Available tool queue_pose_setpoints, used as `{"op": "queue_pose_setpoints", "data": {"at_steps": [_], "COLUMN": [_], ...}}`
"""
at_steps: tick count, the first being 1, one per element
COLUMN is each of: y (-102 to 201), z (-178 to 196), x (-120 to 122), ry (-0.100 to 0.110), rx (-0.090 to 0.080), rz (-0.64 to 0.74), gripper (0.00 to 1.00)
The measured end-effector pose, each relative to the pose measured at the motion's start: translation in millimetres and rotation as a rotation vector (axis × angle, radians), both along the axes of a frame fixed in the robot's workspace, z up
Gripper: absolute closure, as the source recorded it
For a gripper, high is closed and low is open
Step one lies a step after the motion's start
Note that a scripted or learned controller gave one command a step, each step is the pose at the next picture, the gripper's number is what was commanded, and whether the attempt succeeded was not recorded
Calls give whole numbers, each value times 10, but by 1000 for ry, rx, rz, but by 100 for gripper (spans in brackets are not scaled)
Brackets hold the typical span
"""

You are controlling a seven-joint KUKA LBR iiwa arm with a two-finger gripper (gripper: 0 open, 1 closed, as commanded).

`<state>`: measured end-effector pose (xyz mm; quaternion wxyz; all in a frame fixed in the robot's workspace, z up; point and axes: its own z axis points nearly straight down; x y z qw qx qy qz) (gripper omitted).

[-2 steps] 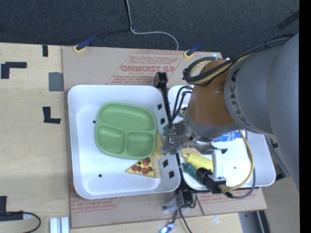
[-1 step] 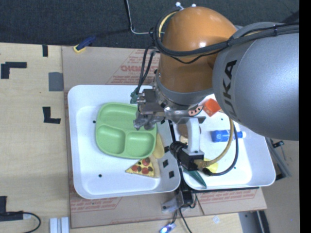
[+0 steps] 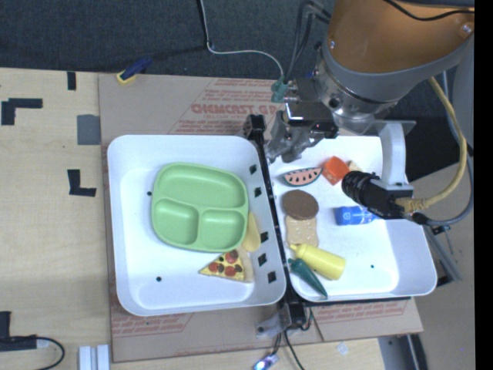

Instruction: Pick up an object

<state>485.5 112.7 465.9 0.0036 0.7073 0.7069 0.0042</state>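
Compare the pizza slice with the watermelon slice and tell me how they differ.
The pizza slice lies in the left bin, by the near edge of the green tray; the watermelon slice lies in the right bin, next to the gripper. The pizza slice is a yellow triangle with red spots; the watermelon slice is a red half-round with dark seeds. Both are flat toy food pieces.
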Motion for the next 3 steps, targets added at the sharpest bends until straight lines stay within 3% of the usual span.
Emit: {"op": "queue_pose_setpoints", "data": {"at_steps": [1,2,3], "y": [135,126,131], "z": [-819,-776,-693], "x": [-24,-16,-10], "ry": [23,16,20], "rx": [-6,-4,-7], "rz": [2,2,4], "gripper": [100,0,100]}}
